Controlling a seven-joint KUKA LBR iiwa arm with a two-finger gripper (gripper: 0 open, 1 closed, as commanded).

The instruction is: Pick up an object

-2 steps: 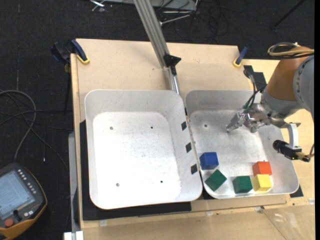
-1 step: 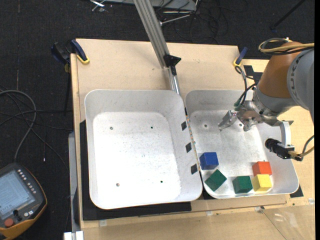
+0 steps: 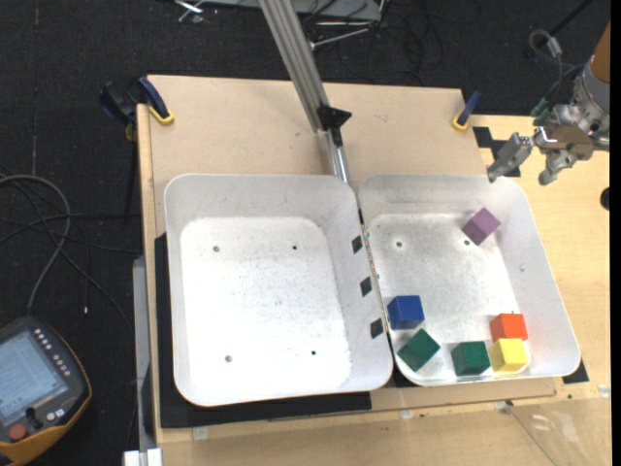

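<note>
My gripper [image 3: 530, 162] hangs at the far right, above the back right corner of the right bin [image 3: 543, 260]. Its two fingers stand apart with nothing between them. In the right bin lie several small blocks: a purple one [image 3: 480, 225] near the back right, closest to the gripper, a blue one [image 3: 406, 310] by the left wall, and two green ones [image 3: 419, 349] [image 3: 471, 357] along the front. An orange block [image 3: 508, 325] and a yellow block [image 3: 509, 354] sit together in the front right corner.
The left bin [image 3: 184, 260] stands beside the right one on the wooden bench [image 3: 243, 124]. A slanted metal pole [image 3: 296, 51] crosses the back of the bench. Clamps [image 3: 155, 100] [image 3: 466, 110] grip the back corners. A teach pendant [image 3: 34, 382] lies on the floor at lower left.
</note>
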